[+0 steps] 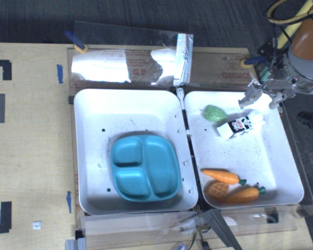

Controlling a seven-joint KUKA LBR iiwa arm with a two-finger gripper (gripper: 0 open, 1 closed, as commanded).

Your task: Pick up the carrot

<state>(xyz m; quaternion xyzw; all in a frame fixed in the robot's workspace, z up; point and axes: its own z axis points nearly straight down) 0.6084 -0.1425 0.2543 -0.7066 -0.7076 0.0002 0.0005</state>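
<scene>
Your jaws (262,94) hang over the far right corner of the right bin (281,155), carrying nothing; they look parted, though the slant makes it hard to say by how much. The carrot (221,176) lies well apart from them, at the near side of that same bin, close to the wall it shares with the left bin (88,139); it points roughly across the bin, its green stub toward the right.

To do this step well, bring the arm toward the near edge and centre over the thick middle of the carrot; turn the wrist so the jaws close across its width, not along it; come straight down, since a waffle-like brown round (216,190) and a second orange vegetable (244,195) lie just beside it and could be nudged or caught instead.

The right bin also holds a green leafy piece (215,113) and a small white carton (239,126) near the far side; the left bin holds a blue divided plate (146,166) with bare compartments.
</scene>
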